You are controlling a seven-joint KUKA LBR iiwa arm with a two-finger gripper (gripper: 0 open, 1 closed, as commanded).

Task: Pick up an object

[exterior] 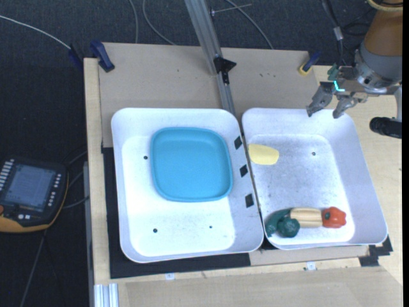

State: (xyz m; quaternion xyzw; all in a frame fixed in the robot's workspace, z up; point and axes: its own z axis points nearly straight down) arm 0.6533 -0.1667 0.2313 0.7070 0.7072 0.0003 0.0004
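Dark carpet strewn with cables surrounds the pale wooden worktop (166,75), where no readable writing shows. At the far right, the hand (327,105) hangs over the right bin's (364,171) far rim, fingers apart and holding nothing. That bin holds a yellow piece (263,154) and, along its near edge, a green, tan and red toy cluster (305,219); the left bin (128,171) holds a blue tray (192,164).

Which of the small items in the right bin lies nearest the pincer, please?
The pale yellow piece, alone by the bin's left wall. The green, tan and red items huddle at the near edge, farther from the pincer.

Place: a robot lab, as I see it — not a home.
Signs: teach pendant (29,194), loose cables (77,18) on dark carpet, clamped bench (160,75).
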